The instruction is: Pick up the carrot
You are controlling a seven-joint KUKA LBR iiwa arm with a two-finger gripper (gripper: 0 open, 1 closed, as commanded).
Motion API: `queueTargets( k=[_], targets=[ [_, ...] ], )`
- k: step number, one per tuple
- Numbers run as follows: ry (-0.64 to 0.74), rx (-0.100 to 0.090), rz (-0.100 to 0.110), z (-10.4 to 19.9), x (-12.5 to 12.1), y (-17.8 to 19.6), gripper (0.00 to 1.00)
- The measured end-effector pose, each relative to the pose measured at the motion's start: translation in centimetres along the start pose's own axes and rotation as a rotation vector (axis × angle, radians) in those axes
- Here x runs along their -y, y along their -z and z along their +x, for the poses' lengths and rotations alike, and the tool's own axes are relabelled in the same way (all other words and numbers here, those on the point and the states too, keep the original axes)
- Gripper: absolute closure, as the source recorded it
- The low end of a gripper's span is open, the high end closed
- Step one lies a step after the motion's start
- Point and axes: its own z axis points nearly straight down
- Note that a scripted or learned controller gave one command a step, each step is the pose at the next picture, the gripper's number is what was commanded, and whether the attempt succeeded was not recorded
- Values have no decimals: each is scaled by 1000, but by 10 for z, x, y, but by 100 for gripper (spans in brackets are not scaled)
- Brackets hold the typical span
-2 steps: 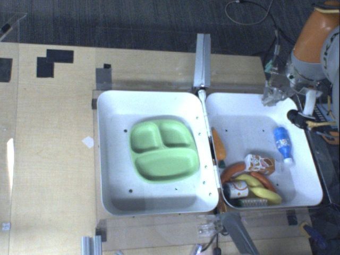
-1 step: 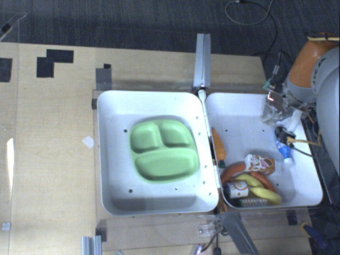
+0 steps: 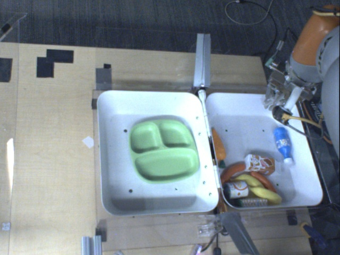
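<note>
Gripper [image 3: 280,101] sits over the far right corner of the right bin [image 3: 305,158], hanging off the grey arm with the orange band [image 3: 313,33]; can't tell its state from this angle. Nothing visible in its grasp. Just below it, a small blue and white bottle [image 3: 283,144] lies near the bin's right wall. Carrot [image 3: 218,145] is well apart from the gripper, lying lengthwise against the right bin's left wall, beside the divider. Near front of the same bin: a cluster with a red sausage-like item [image 3: 234,170], a banana [image 3: 261,192], a brown and white packet [image 3: 259,163] and a small can [image 3: 237,190], all touching or overlapping. Left bin [image 3: 114,158] holds a green compartment tray [image 3: 163,149], roughly centred. Both bins rest on the wooden bench [image 3: 48,142].
</note>
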Motion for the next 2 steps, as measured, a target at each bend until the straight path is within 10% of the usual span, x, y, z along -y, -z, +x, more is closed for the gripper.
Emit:
queueTargets(
  k=[1, 2],
  targets=[
    [-83, 2, 2, -24, -16, -69, 100],
    [203, -2, -2, 23, 36, -81, 100]
  ],
)
